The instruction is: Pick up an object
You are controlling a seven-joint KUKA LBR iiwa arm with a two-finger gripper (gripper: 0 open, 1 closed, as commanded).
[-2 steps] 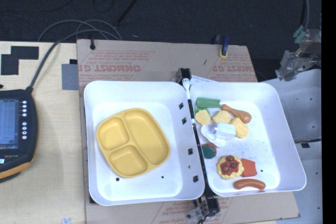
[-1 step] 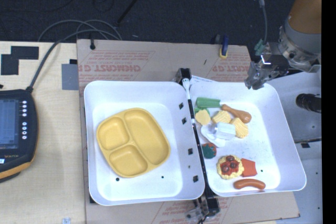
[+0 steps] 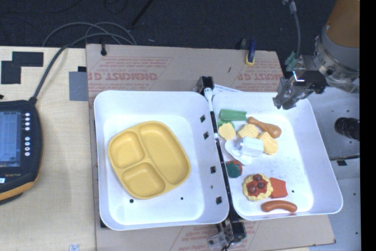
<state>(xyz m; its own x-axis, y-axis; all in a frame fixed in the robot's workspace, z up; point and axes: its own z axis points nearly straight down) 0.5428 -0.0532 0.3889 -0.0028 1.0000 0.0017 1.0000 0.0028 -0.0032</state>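
Claw (image 3: 286,100) hangs over the right bin's (image 3: 320,144) far right corner, nothing between its fingers; can't tell its state from here. Your targets, the small glossy plastic toy foods (image 3: 252,141), sit jumbled mid-bin. Likely risk: overlapping rounded pieces slip or come up doubled. Drumstick (image 3: 264,126) looks easiest.

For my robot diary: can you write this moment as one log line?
arm: gripper above right bin's far edge | holding: nothing seen | toy food: untouched | yellow tray: left bin
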